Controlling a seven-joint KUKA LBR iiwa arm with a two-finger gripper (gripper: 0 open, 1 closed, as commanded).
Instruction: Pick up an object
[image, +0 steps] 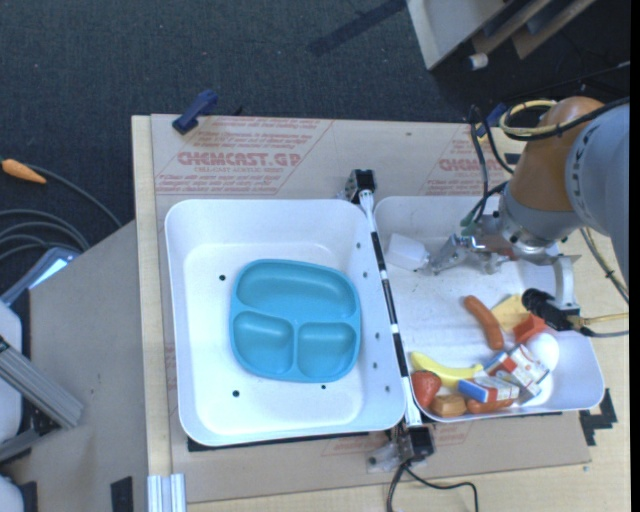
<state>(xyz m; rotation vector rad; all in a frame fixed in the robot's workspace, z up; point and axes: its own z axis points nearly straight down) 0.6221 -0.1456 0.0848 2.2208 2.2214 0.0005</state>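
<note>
The right white bin (420, 215) holds toy food. An orange-red sausage (483, 320) lies mid-bin beside a yellow cheese wedge (510, 311). A banana (446, 367), a strawberry (428, 386) and a red-and-white carton (514, 371) are piled at the near corner. A small white piece (404, 249) lies near the bin's far left wall. My gripper (436, 262) hangs low over the bin floor, pointing left, just right of the white piece and apart from the sausage. Nothing is visibly held.
The left bin (190, 300) holds a blue divided plate (295, 320). A black-edged divider (380, 290) separates the bins. The arm's wrist (545, 185) and cables cover the right bin's far right corner. A blue clip (193, 111) lies on the bench's far left corner.
</note>
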